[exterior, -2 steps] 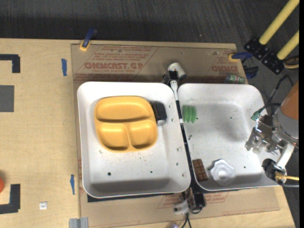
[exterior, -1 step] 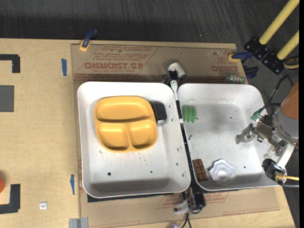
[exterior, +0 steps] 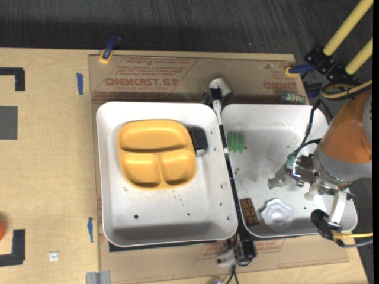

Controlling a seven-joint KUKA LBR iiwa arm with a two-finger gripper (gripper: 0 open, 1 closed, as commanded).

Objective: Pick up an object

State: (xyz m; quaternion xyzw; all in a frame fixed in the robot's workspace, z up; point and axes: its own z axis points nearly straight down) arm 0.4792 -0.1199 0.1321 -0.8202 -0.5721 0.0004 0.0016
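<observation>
My gripper (exterior: 293, 188) hangs over the right part of the right bin (exterior: 260, 118), its two metal fingers spread apart and open with nothing between them. Just below and left of it lies a whitish clear lump (exterior: 275, 212) on the bin floor. A small green object (exterior: 237, 142) rests near the bin's left wall. In the near left corner lies a brown ridged block (exterior: 249, 211). In the left bin (exterior: 109, 176) a yellow divided plate (exterior: 157, 152) lies flat, with a small black object (exterior: 198, 139) against its right edge.
The arm's orange band and grey wrist (exterior: 349, 147) cover the right bin's right wall, with cables trailing at its lower right. A dividing rim (exterior: 225, 158) separates the bins. Yellow bars (exterior: 349, 19) stand at the back right.
</observation>
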